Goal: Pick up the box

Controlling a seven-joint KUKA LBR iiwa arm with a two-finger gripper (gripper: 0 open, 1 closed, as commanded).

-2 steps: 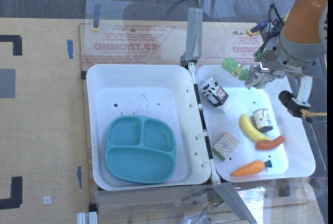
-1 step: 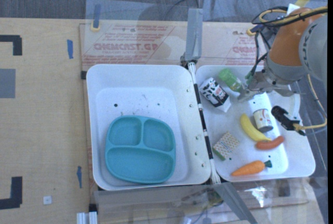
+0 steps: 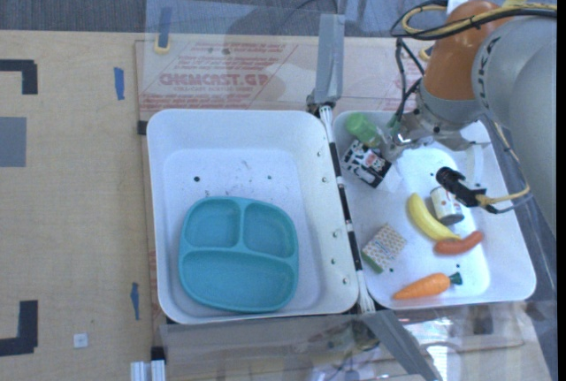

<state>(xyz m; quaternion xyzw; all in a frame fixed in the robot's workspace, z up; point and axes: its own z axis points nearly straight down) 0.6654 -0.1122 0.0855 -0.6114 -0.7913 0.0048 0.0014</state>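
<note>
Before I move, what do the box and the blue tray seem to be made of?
Box: probably printed cardboard, matte, with flat faces and a speckled pattern. Blue tray: likely molded plastic, smooth, uniform teal, with rounded compartment ridges and a slight sheen.

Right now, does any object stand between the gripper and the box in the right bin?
Nothing visible does. The gripper hangs at the back of the right bin, and the box lies just left of it. The banana lies off to the side.
</note>
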